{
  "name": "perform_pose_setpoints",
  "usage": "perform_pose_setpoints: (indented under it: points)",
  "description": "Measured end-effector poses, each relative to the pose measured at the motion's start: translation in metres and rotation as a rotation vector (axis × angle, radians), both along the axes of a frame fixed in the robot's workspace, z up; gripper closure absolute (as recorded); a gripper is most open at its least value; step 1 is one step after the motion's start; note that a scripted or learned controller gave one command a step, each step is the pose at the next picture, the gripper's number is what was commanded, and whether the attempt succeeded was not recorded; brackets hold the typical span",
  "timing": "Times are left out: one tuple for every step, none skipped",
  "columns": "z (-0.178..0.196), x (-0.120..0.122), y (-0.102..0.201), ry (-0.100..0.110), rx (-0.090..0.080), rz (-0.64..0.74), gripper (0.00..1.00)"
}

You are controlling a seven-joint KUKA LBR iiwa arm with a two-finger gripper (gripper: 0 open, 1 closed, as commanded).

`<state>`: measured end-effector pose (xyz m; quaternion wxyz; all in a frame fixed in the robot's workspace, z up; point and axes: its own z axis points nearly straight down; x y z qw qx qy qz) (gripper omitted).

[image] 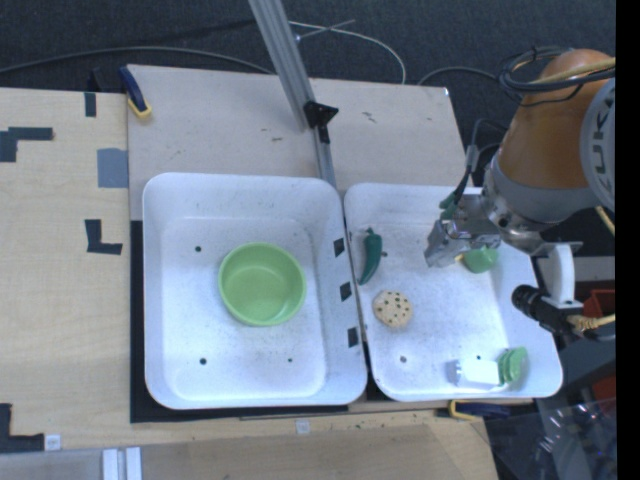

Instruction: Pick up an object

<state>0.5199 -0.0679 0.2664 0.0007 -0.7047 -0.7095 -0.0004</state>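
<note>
Objects for picking lie in the right bin [420, 373]: a dark green pepper-shaped piece [371, 254] close to the bin's left wall, a round tan cookie with dark spots [392, 309] just below it near the middle, a small light green item [481, 259] toward the right side, and a white and green piece [490, 368] in the near right corner. The hand [446, 250] hangs low over the right bin's upper middle, just left of the small light green item; whether it touches that item cannot be told, and whether its jaws are apart or together cannot be told either, since the metal parts blur together. The grey arm with its orange band [560, 108] reaches in from the right, and dark letters on its casing at the right edge are cut off and only partly readable. In the left bin [170, 218] a light green bowl [261, 284] stands upright a little right of the middle. Both bins rest on a pale worktop [220, 118], where a blue and yellow item [134, 92] lies near the far left corner, and a grey pole [283, 43] slants down to a black fitting above the gap between the bins.
</note>
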Motion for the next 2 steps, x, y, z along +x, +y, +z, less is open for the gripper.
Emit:
perform_pose_setpoints:
  points:
    - [0.002,0.022,0.054,0.000,0.000,0.001,1.00]
    - [-0.011,0.048,0.110,0.001,-0.001,0.001,1.00]
